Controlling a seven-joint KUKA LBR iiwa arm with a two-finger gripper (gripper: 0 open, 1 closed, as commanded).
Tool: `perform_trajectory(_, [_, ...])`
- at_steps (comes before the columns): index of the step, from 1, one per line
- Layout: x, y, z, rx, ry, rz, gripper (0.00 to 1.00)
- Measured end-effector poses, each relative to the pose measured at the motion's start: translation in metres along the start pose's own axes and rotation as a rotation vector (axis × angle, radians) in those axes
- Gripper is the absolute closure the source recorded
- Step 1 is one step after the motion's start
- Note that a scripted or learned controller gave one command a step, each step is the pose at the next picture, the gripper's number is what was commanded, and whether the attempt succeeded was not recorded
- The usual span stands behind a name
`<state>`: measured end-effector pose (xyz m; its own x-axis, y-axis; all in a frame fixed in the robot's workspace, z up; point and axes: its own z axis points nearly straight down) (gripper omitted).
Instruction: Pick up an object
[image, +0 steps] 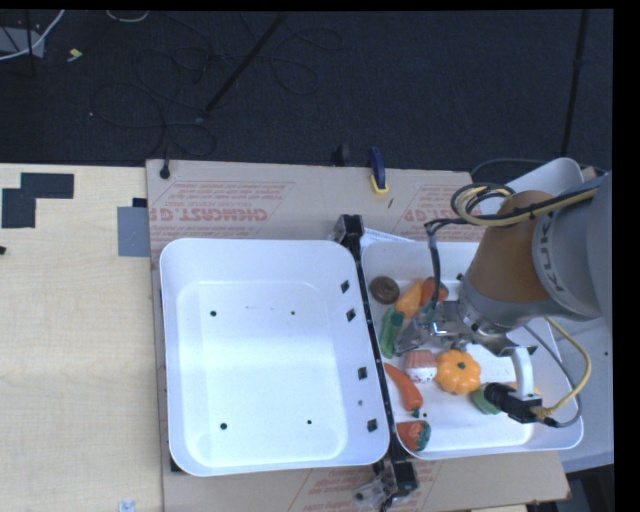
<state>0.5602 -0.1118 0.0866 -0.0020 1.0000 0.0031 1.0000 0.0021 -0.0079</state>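
The right bin holds several small toy foods. Among them are an orange pumpkin, a brown disc, a yellow-orange piece, a green piece, a red and white piece and an orange-red carrot shape. My gripper is low in this bin, just above the red and white piece and left of the pumpkin. The wrist and arm hide the bin's back right part.
The left bin lies beside the right one, with a black divider where their rims meet. A green and red piece sits at the right bin's front left corner, and a small green piece lies near its front.
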Motion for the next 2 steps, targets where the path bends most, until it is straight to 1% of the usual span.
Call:
perform_trajectory(1, [-0.038, 0.047, -0.002, -0.009, -0.004, 0.002, 0.00])
perform_trajectory(2, [-0.103, 0.085, -0.003, -0.010, -0.006, 0.002, 0.00])
